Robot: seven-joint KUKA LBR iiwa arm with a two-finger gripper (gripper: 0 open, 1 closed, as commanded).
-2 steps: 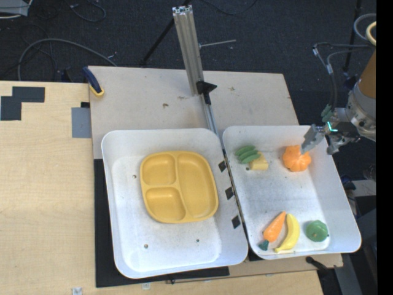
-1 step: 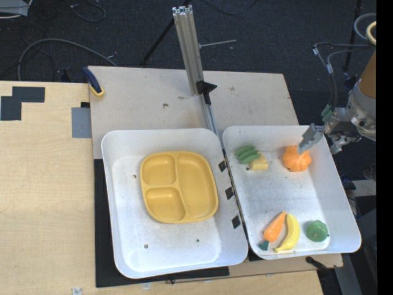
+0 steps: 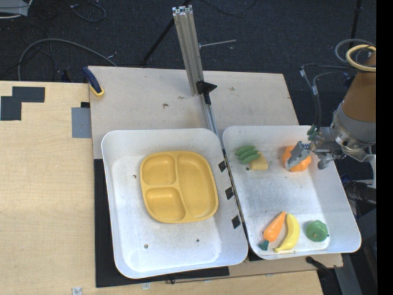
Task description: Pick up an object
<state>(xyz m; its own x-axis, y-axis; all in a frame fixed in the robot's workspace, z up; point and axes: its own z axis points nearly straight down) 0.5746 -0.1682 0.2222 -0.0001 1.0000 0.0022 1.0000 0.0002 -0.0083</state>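
We see the arm [image 3: 359,106] cut off at the right edge, so only its wrist end and orange band are in view. Its gripper [image 3: 305,154] sits low over the upper right part of the right bin [image 3: 288,192], pressed against a small orange object [image 3: 295,160]. The grey fingers overlap that object, and we cannot tell whether they are spread or closed, nor whether the object lies between them; much of its shape is hidden behind the metal.

Left of it, near the bin's upper left, a green ridged piece [image 3: 247,153] touches a small pale yellow block [image 3: 260,163]; what either one is remains hard to make out. Along the near edge lie a carrot [image 3: 274,227] and a banana [image 3: 288,234], touching each other, with a green round fruit [image 3: 317,230] just beside them, close to the bin's right corner.

The middle of the right bin is bare, giving open room between the upper and lower groups. The left bin [image 3: 123,226] holds a yellow divided plate [image 3: 179,185], with bare floor around it on all sides. A metal post [image 3: 189,48] rises from the tabletop [image 3: 141,97] behind the bins, its foot near the gap between them.
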